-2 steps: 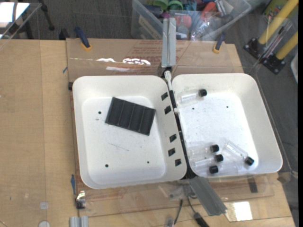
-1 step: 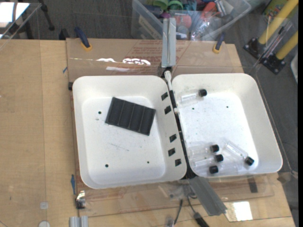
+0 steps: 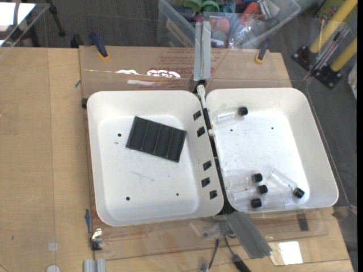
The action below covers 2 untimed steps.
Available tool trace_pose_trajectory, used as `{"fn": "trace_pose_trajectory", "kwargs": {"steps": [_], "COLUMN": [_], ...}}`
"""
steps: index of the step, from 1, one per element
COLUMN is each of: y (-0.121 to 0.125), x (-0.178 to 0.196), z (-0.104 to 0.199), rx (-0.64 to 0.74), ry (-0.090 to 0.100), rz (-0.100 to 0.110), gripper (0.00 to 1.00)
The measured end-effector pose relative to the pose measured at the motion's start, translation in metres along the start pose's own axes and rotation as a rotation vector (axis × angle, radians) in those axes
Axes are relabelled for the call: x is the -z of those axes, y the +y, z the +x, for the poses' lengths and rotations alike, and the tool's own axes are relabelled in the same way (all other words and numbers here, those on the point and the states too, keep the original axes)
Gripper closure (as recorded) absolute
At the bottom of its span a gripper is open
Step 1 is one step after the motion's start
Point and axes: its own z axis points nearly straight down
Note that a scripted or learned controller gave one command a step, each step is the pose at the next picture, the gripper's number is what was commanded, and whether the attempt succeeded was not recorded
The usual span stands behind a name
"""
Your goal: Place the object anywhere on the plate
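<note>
A black ridged rectangular plate (image 3: pixel 156 139) lies flat in the left bin (image 3: pixel 108 208), toward its back and slightly turned. In the right bin (image 3: pixel 317 152), several clear vials with black caps lie on the floor. One vial (image 3: pixel 231 115) lies alone near the back left corner. Three vials (image 3: pixel 249 190) cluster at the front left. A further vial (image 3: pixel 286 185) lies at the front right, with its cap pointing toward the front corner.
Black clips (image 3: pixel 205 164) line the ridge where the two bins meet. A metal bar (image 3: pixel 201 50) stands behind that ridge. A clear tote of colourful items (image 3: pixel 227 4) sits behind the bench. Bare wooden benchtop (image 3: pixel 39 152) stretches out to the left.
</note>
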Motion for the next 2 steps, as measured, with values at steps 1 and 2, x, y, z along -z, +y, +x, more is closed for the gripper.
{"fn": "trace_pose_trajectory", "kwargs": {"steps": [1, 2], "y": [0.000, 0.001], "x": [0.000, 0.012], "z": [0.000, -0.001], "rx": [0.000, 0.000], "ry": [0.000, -0.009], "rz": [0.000, -0.002], "gripper": [0.00, 1.00]}}
